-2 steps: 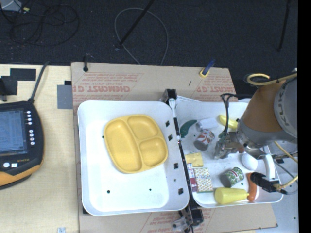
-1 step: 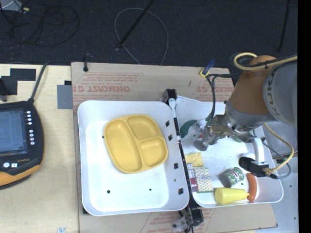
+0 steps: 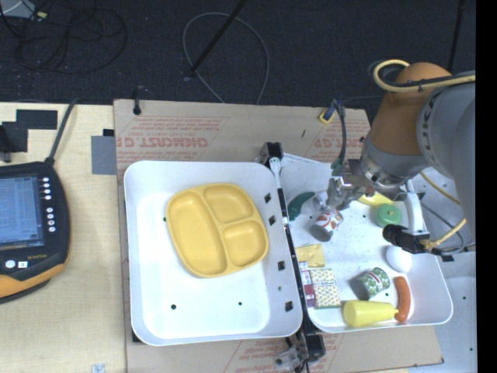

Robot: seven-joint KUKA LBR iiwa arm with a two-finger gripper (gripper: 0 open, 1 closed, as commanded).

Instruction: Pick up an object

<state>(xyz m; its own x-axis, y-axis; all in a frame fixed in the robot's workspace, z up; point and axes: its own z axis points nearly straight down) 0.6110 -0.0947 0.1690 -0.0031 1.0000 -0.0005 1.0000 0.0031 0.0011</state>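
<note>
Jaws (image 3: pixel 335 200), state not discernible, hover just above small red-white object (image 3: pixel 328 222) at right bin's (image 3: pixel 435 301) ten o'clock; risk: off-centre closing could nudge it toward green lid (image 3: pixel 300 204), grabbing nothing.

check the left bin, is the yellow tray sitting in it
Yes, the yellow tray lies flat inside the left bin, across the divider from the right bin.

Left bin (image 3: pixel 147 286): open floor around yellow divided plate (image 3: pixel 217 228).
Right bin (image 3: pixel 435 286): crowded; green can (image 3: pixel 373 282), sausage (image 3: pixel 401 298), yellow bottle (image 3: pixel 369 312) block front.
</note>
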